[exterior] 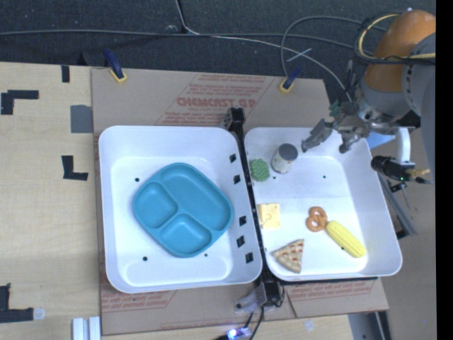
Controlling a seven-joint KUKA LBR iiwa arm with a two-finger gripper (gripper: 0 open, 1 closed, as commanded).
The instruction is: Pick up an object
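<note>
**Bench, Cardboard and Dark Carpet**

A pale wooden benchtop [42,211] fills the left and lower part of the view, marked with short strips of black tape [71,167] and a grey patch [81,117]. A sheet of brown cardboard [212,98] with red printing lies on it, pinned at its far edge by two blue and yellow clamps [115,68], one toward each end. Beyond the bench, dark grey carpet-like flooring [233,6] runs across the top of the view, crossed by thin cables [177,9]. Light is even and bright, with soft shadows. Near the bottom edge a small blue light [236,333] glows.
</note>
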